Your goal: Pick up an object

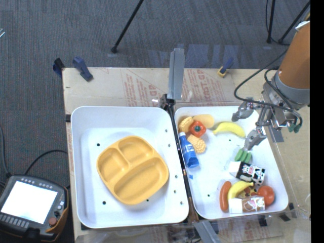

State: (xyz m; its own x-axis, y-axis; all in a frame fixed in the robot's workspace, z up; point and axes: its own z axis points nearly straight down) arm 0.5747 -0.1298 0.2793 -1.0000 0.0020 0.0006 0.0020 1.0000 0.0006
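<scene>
Nothing lifted yet: the pick is barely begun.

Nearest, the sausage [225, 196], a banana [238, 188] and a carton [246, 204] lie in the right bin [215, 214], all untouched. Farther back, the end effector [251, 145] hangs spread just over the green item [243, 155], pinching nothing; descent, closing and lifting all remain to be done.

This is a robotics lab, not a home. A teach pendant [31, 202] lies on grey carpet [76, 24], tripod legs [130, 19] stand behind, and clamps [82, 68] hold the bench's cardboard cover [126, 87].
</scene>
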